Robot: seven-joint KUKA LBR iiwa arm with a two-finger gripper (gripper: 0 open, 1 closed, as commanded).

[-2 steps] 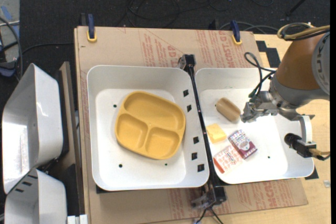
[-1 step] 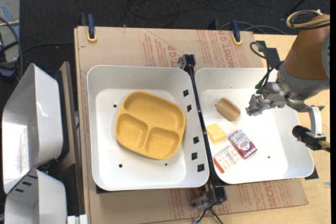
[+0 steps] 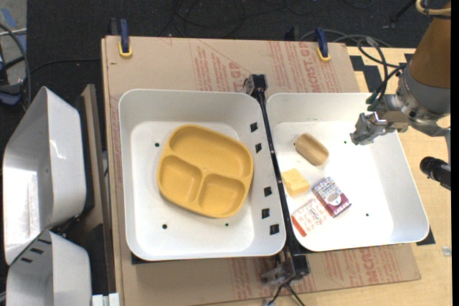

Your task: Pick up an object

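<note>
The right bin holds several small items: a tan bread-like roll, a yellow cheese-like block, a dark red packet and a white and red packet. My gripper hangs over the bin's upper right part, to the right of the roll and apart from it. Nothing shows between its fingers.
The left bin holds a yellow divided plate. A black divider runs between the bins. Both stand on a cardboard sheet held by clamps at the back. White containers stand off the bench at the left.
</note>
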